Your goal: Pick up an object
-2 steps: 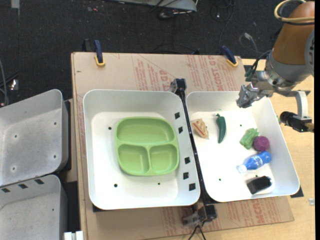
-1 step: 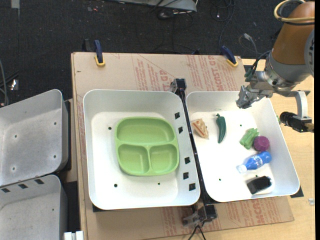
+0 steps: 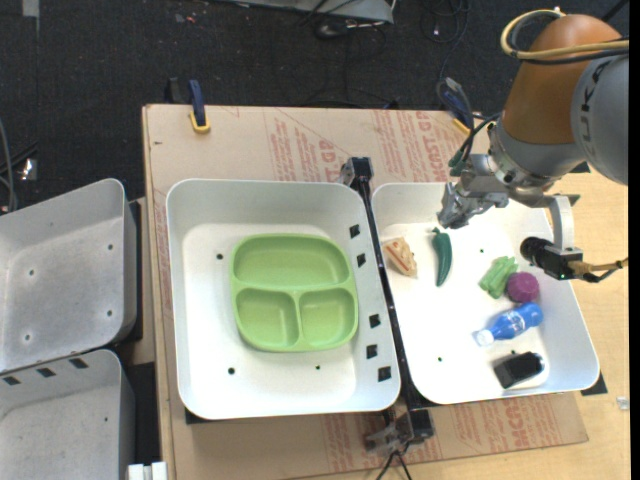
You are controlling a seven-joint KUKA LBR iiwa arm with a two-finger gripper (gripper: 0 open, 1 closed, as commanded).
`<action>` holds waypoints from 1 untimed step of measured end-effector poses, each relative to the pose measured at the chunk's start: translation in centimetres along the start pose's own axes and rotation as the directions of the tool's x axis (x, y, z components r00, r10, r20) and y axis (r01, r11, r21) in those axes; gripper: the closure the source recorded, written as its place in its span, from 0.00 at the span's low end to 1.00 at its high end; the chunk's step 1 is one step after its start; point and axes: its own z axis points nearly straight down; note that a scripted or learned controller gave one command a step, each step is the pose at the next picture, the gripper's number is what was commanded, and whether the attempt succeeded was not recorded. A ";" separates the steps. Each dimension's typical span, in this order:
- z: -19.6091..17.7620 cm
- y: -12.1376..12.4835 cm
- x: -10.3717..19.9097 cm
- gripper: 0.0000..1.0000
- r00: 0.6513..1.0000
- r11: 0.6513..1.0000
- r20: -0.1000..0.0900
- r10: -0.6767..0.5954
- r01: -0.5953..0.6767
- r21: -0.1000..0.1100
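Gripper [image 3: 452, 218] hangs low over the right bin [image 3: 575, 353], just above the green pepper's [image 3: 442, 256] top end; whether it's open, I cannot tell, and the pepper lies on the bin floor

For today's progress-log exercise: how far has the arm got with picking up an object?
Done: the end effector has reached the right bin. In hand: it hangs just above the green pepper. Left: gripping and lifting; the pepper lies on the bin floor.

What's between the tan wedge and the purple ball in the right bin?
In the camera view, the dark green pepper and the light green piece lie between the tan wedge and purple ball.
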 end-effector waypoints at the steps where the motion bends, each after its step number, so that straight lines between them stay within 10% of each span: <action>1: -1.1 -2.1 4.8 1.00 1.000 1.000 -0.001 -0.002 0.002 0.001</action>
